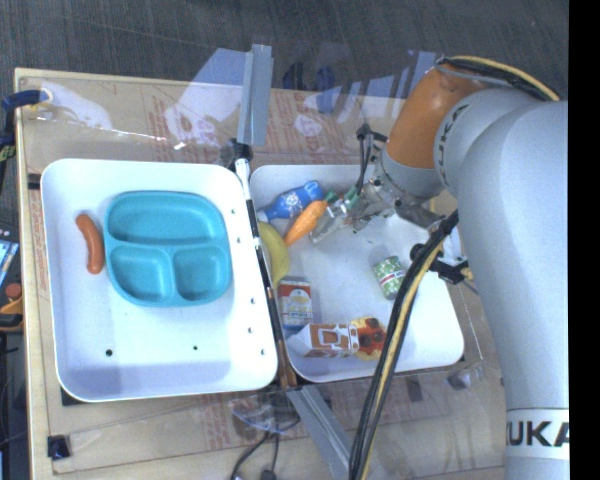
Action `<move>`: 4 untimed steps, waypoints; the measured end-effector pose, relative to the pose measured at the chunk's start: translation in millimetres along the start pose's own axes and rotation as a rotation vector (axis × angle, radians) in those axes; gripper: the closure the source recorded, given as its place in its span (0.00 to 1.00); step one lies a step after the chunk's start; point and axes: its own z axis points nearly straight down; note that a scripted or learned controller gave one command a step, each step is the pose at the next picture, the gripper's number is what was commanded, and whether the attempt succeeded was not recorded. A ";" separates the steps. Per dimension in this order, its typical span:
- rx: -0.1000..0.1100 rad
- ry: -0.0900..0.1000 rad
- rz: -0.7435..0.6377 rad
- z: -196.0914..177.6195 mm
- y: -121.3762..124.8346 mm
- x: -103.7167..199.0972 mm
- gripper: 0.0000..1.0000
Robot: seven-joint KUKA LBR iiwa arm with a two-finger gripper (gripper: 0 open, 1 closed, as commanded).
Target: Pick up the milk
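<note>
Camera view: gripper (352,208) low in right bin (435,343), beside carrot (305,222); finger state unclear. Approach step. Milk carton (295,301) lies nearer; next reposition over it.

fixed overhead camera — slanted down, both bins (140,368)

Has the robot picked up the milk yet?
Not yet. The small milk carton lies in the right bin, nothing gripping it. The gripper is down near the carrot, away from the milk. Reaching the carton, grasping and lifting are left.
</note>
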 end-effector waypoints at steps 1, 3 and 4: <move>-0.002 -0.005 -0.007 2.2 3.0 -1.4 0.00; -0.037 -0.019 0.017 -84.9 -14.3 7.0 0.00; -0.048 -0.031 -0.169 -27.3 13.4 0.8 0.00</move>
